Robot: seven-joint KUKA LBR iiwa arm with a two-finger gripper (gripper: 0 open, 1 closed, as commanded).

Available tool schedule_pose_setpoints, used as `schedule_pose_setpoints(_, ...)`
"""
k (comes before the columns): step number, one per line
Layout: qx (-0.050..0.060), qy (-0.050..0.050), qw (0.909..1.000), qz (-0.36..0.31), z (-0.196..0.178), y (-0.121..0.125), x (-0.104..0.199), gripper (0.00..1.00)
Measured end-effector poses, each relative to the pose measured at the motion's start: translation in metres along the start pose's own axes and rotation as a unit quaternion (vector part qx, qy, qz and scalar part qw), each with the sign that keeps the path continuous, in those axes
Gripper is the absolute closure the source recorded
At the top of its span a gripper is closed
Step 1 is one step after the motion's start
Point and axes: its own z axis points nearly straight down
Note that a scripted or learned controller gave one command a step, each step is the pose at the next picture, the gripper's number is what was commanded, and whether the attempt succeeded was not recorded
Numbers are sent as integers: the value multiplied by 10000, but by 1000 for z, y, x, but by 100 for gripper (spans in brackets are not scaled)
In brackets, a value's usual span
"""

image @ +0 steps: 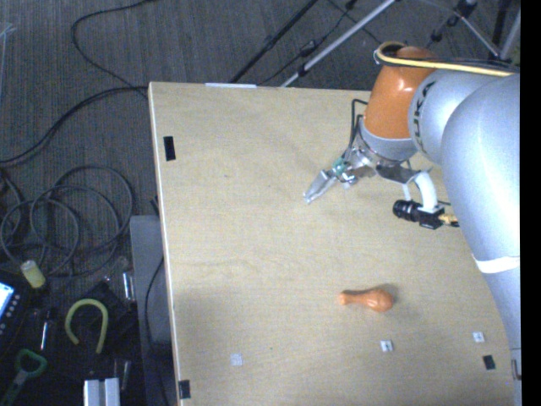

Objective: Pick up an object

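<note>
Orange bulb-shaped object (pixel 368 299) lies on the desk (pixel 254 227), long axis 3-to-9, well apart at 5 o'clock from my pincer (pixel 319 188); pincer's spread I cannot tell.

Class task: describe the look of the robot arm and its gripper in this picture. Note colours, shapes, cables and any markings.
The arm is bulky, rounded and silver-grey, with a glossy orange band above the wrist carrying dark lettering along its edge. A thin cable loops over the top of the band. A small black fitting with a white bracket sticks out beneath the wrist. The gripper is slim, metallic grey, with a greenish part at its base.
</note>
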Motion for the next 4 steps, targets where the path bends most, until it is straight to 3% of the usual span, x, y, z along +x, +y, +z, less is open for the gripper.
schedule_pose_setpoints(1, -1, -3, 10000, 3, -9, 0, 0, 100)
schedule_pose_setpoints(2, -1, -3, 10000, 3, -9, 0, 0, 0)
schedule_pose_setpoints(3, -5, -1, 10000, 10, -18, 0, 0, 100)
schedule_pose_setpoints(4, -4, 0, 10000, 10, -18, 0, 0, 0)
